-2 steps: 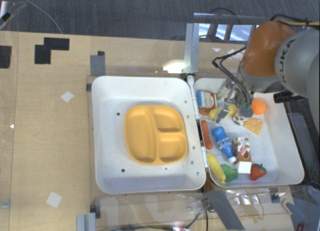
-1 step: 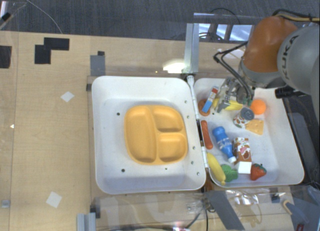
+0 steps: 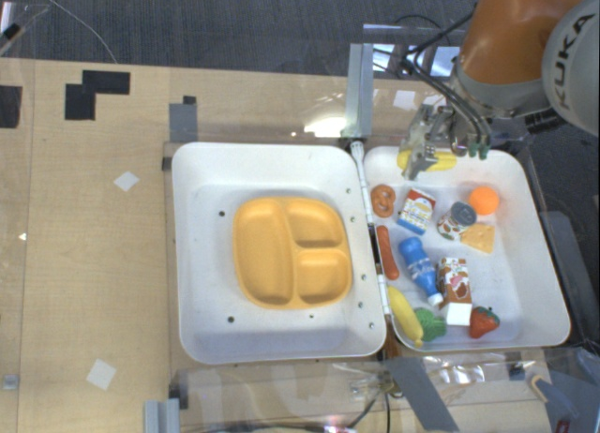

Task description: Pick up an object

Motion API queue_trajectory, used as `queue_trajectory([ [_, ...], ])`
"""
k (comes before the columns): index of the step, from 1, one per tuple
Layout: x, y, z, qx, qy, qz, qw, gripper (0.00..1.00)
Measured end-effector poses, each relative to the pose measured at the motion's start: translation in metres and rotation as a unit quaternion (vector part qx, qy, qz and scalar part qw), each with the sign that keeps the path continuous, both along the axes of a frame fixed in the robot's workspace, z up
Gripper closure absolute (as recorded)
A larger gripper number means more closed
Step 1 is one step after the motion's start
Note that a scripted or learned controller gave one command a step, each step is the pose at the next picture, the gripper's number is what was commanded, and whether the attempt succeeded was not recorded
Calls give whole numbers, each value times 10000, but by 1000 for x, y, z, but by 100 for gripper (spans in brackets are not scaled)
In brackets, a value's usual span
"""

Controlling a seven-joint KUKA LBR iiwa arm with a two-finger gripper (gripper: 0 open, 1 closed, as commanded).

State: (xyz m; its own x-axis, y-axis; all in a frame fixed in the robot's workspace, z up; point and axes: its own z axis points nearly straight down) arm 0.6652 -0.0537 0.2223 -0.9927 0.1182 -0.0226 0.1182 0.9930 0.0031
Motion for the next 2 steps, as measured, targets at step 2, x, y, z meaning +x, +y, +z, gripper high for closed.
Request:
queue_trajectory([
  [2, -7, 2, -34, 37, 52, -2014, 9795, 100],
])
